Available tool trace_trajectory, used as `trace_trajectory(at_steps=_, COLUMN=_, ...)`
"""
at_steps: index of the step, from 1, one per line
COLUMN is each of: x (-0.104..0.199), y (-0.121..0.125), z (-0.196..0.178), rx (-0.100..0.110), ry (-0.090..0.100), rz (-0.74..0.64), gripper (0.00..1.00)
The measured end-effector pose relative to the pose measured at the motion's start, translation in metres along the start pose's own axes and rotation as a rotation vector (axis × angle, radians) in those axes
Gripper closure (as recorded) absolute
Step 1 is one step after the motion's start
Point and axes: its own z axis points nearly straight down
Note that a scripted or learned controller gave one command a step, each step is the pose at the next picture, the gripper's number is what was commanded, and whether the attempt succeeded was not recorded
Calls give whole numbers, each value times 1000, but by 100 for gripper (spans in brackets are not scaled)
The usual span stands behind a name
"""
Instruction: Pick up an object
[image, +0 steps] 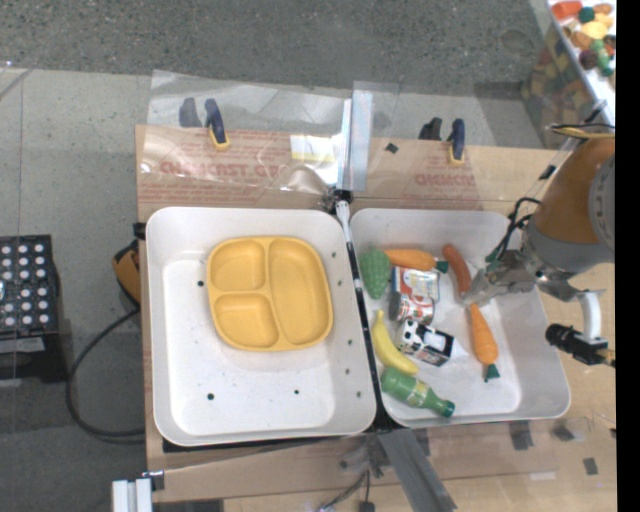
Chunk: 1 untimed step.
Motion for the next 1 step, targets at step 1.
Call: trace_trajectory(at_steps=1, x=0, y=0, z=1, rx=1, ry=0, rz=0, gripper=0)
